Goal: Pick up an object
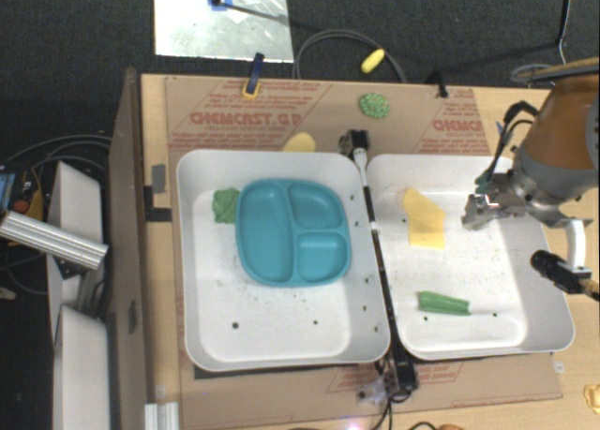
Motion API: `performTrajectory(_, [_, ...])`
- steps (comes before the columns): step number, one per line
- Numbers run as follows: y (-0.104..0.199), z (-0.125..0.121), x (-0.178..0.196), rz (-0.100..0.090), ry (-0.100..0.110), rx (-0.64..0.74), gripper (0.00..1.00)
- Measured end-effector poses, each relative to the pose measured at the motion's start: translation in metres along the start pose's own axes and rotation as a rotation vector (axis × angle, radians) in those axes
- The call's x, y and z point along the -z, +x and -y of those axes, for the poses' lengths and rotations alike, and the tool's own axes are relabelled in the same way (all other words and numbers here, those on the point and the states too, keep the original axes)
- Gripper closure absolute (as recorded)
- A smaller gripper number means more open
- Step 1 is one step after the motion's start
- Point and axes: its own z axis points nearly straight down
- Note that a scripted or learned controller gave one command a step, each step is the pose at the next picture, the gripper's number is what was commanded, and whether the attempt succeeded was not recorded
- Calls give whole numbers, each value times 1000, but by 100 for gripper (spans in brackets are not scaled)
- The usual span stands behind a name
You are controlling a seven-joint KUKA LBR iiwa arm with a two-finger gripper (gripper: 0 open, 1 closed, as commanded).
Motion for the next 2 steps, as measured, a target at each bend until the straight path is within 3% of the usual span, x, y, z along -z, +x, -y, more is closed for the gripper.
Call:
performTrajectory(1, [36,-31,-15,-1,-2,9,100])
performTrajectory(2, [4,4,-22,-1,3,0,100])
